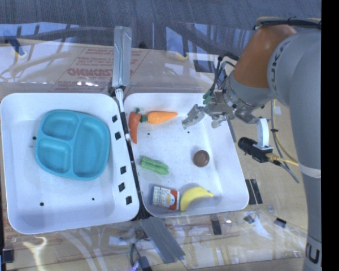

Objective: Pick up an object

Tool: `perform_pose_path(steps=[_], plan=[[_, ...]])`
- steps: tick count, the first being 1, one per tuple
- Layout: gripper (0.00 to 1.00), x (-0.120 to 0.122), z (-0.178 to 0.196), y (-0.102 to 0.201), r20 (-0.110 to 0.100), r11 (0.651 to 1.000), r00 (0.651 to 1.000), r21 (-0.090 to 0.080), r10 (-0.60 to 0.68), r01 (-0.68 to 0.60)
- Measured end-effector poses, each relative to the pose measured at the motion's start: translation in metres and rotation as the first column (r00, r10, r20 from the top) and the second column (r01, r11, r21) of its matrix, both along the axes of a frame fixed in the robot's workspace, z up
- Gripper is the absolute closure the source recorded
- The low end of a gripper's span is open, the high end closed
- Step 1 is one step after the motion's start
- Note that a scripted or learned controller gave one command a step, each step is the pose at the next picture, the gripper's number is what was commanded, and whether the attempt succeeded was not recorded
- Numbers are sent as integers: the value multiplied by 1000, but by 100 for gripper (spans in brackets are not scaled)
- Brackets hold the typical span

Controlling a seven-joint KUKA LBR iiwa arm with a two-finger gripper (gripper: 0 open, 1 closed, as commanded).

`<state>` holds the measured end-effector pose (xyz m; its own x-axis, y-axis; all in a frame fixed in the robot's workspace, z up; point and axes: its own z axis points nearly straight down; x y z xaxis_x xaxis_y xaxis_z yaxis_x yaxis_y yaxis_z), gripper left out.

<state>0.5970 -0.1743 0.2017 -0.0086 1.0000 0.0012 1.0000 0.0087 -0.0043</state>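
Hovering over the upper right part of the right-hand shallow white bin (229,168), the grey arm's hand (206,116) holds nothing; whether it is released or clenched, I cannot tell. Inside that bin lie an orange plastic carrot (161,117), a round brown ball (201,158), a green pod (154,165) and a yellow banana (195,197), all apart from the hand.

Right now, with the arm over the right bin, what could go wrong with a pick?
The pincer hangs near the bin's far wall, so a descent there may scrape it. The two carrots meet at their tops, so grabbing one could drag the other. The can touches the banana; fingers may not fit between.
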Motion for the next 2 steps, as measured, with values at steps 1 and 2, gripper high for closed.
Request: perform_pose_path(steps=[1,2], plan=[[0,58,-104,67,-3,999,999,0,39,-39],[0,-34,-110,42,0,995,995,0,99,-99]])
